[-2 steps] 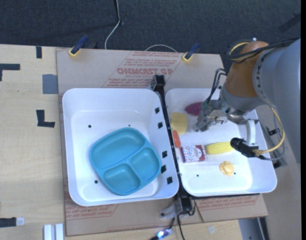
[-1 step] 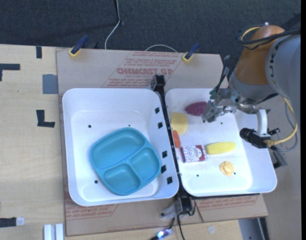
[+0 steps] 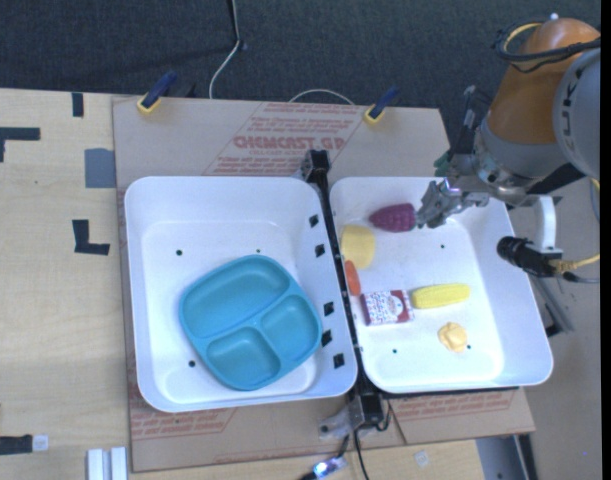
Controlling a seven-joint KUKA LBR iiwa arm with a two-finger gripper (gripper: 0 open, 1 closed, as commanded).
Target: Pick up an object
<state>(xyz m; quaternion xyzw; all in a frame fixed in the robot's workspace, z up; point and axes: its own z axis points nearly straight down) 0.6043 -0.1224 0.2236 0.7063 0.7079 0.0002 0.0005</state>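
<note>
Nearest us, the blue divided plate (image 3: 249,320) fills the left bin (image 3: 145,208). We see the right bin (image 3: 525,368) holding the candidates: purple fruit (image 3: 392,217), corn cob (image 3: 440,294), a red packet (image 3: 384,307) with unreadable print. We judge the gripper (image 3: 432,209) poised beside the fruit, grasping nothing; cardboard (image 3: 285,138) reads "CHEMCRAFT".

The cardboard sheet (image 3: 275,138) under the bins bears red print reading "CHEMCAST GP", seen upside down.

I see my grey arm reaching in from three o'clock, orange band at about one o'clock, wrist angled down toward nine o'clock. The gripper (image 3: 432,208) hangs low; finger state unclear.
</note>
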